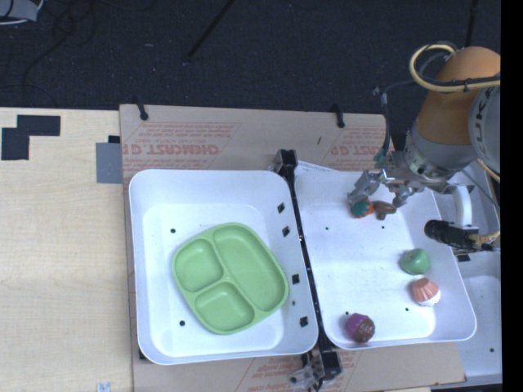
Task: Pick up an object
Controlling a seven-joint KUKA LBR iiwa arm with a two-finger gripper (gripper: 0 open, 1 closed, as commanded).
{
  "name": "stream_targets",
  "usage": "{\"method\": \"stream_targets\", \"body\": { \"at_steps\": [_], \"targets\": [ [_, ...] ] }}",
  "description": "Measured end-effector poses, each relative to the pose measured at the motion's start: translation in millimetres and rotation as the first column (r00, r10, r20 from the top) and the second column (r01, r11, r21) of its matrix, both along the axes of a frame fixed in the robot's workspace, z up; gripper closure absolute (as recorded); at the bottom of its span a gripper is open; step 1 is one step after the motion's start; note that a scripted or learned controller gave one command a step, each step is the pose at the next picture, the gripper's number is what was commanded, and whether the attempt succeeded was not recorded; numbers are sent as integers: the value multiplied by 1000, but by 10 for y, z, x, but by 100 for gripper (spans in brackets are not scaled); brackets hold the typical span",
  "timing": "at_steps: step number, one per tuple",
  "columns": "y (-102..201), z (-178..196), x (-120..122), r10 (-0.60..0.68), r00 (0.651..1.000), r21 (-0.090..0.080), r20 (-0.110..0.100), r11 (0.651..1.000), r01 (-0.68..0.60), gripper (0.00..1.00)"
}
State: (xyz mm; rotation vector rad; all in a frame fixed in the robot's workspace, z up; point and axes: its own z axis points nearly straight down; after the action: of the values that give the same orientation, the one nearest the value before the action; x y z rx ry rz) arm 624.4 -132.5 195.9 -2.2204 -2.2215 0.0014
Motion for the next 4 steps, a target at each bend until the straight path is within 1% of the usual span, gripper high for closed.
{"method": "stream_targets", "body": {
  "at_steps": [1,2,3,4],
  "targets": [
    [39,-636,-41,0,1000,2,-7,1000,0,0],
    [55,-1108,-48,-1,1000,1,-4,1000,1,0],
    [46,-985,-45,-3,1000,1,-3,1000,3,100],
    [-36,-510,-60,-2,1000,0,2,1000,2,100]
  ]
}}
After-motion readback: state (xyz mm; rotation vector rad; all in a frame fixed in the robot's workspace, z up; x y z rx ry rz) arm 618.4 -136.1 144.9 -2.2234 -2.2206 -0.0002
